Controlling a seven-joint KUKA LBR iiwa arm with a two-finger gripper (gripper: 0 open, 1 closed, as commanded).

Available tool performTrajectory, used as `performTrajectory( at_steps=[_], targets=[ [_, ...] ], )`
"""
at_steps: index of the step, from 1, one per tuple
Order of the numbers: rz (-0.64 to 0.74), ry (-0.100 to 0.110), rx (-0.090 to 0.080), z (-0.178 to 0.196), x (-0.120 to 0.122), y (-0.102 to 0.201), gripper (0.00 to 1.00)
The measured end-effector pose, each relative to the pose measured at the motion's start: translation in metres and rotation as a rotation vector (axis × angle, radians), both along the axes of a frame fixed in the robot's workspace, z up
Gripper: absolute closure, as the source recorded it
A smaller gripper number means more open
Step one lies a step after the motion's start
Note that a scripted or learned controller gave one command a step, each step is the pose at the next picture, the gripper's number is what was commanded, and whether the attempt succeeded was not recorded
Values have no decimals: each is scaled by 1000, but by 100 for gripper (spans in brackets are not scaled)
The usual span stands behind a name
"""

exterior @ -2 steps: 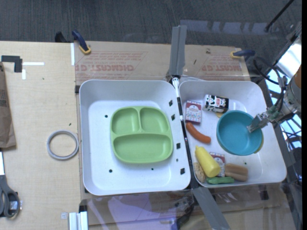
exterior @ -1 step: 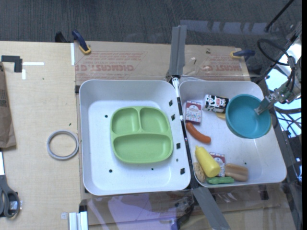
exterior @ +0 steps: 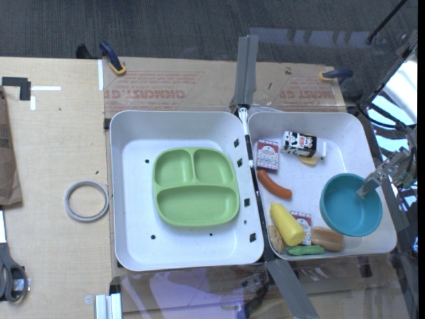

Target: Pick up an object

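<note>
- Light wooden bench (exterior: 53,151) here, cardboard sheet (exterior: 199,88) along the back under two shallow white bins, dark carpet beyond.
- Gripper (exterior: 369,186) at the right edge now, slim grey metal, its tip poking over the teal bowl (exterior: 350,205); open or closed, I cannot tell from here, and nothing shows between its tips.
- That bowl is round, smooth, glossy, sitting in the right bin (exterior: 358,133) near its right wall.
- Just left of the bowl's lower rim, a tan bread roll (exterior: 328,238), and beside that a green pea pod (exterior: 304,249) lying flat.
- Yellow squeeze bottle (exterior: 287,224) is tipped on its side, touching a small red-and-white card (exterior: 302,218).
- Up the bin: an orange sausage (exterior: 274,184) at a slant, a red-and-white box (exterior: 267,156), a black-and-white cow-print carton (exterior: 301,143) near the back wall.
- Left bin (exterior: 126,178) holds a matte green divided plate (exterior: 196,187), three compartments, rounded corners.
- Out on the bench, well apart: a ring of tape (exterior: 87,200), scissors (exterior: 12,279) at the lower left corner, a brown paper bag (exterior: 8,155) at the left edge.
- Blue-and-yellow clamps (exterior: 113,57) pin the cardboard.
</note>
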State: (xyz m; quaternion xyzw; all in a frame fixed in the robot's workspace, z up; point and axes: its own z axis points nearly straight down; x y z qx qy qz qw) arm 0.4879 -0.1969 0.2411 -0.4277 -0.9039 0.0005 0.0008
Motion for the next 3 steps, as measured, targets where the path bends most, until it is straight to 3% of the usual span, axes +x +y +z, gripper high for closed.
performTrajectory(
  at_steps=[1, 2, 3],
  targets=[
    [330, -4, -1, 86, 31, -22, 100],
    [36, 0, 0, 46, 19, -25, 100],
    [236, -1, 0, -6, 64, -6, 100]
  ],
)
